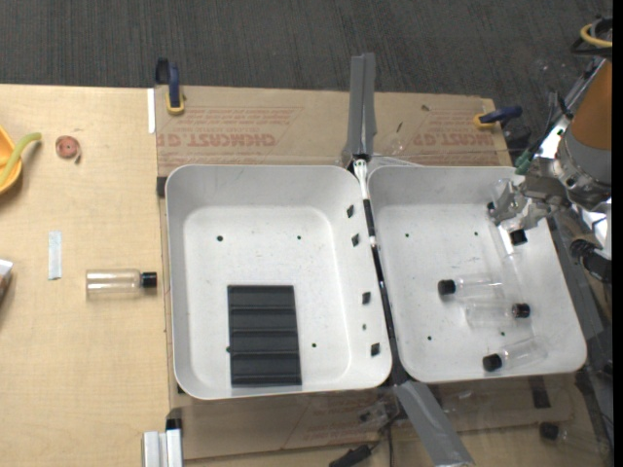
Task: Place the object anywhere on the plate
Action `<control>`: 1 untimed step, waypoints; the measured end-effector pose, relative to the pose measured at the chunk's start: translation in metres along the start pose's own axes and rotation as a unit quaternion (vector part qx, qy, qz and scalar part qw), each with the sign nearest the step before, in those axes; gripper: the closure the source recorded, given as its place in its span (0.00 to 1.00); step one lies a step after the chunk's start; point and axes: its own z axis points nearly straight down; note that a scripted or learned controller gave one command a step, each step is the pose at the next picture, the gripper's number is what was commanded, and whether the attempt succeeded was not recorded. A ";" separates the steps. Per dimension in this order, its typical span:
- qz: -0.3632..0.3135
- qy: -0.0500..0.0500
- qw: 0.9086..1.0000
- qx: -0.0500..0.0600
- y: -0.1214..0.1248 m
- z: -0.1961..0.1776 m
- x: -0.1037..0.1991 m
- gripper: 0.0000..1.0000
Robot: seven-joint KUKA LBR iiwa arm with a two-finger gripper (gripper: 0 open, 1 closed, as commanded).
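A black ridged plate (263, 336) lies flat in the left bin (195, 261), near its front wall. In the right bin (419, 348) rest three small clear bottles with black caps: one in the middle (467, 287), one just right of it (501, 312), and one by the front wall (508, 357). My gripper (508, 212) hangs over the right bin's far right side, well away from the plate. Another clear bottle with a black cap (516, 235) appears right under the gripper. Whether the gripper holds it is unclear.
Raised walls and a metal rail (362, 115) separate the two bins. On the wooden bench to the left lie a clear bottle (117, 280), a small pink disc (66, 147) and a yellow object (10, 159). Blue clamps (167, 81) hold the cardboard behind.
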 end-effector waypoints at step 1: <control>0.000 0.000 1.000 0.000 0.000 0.000 0.000 0.00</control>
